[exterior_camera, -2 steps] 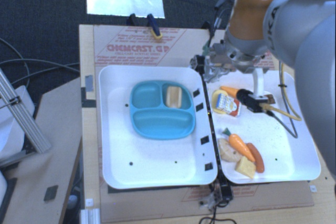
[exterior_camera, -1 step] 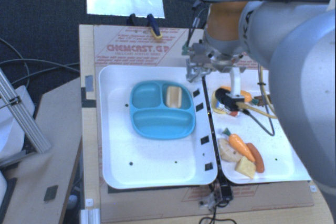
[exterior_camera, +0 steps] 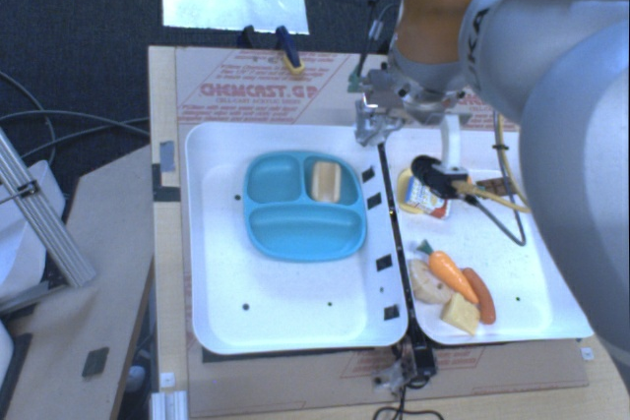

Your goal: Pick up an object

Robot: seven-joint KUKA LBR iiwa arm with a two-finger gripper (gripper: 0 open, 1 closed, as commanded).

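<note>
My gripper (exterior_camera: pixel 371 126) hangs below the orange band of the arm, over the back end of the divider between the two bins. It is above and apart from every object. In the left bin (exterior_camera: pixel 217 241) a blue divided plate (exterior_camera: pixel 295 226) holds a tan bread slice (exterior_camera: pixel 326 181) in its upper right compartment. The right bin (exterior_camera: pixel 522 290) holds a yellow, white and red packet (exterior_camera: pixel 421 197), an orange carrot (exterior_camera: pixel 451 272), a red sausage (exterior_camera: pixel 481 296), a pale cheese wedge (exterior_camera: pixel 459 314) and a beige round piece (exterior_camera: pixel 427 283).
A black fitting (exterior_camera: pixel 440 175) with yellow and dark cables (exterior_camera: pixel 502 207) trails over the right bin beside the packet. The bulky grey arm (exterior_camera: pixel 561 93) covers the right bin's far side. A cardboard sheet (exterior_camera: pixel 256 89) lies behind the bins.
</note>
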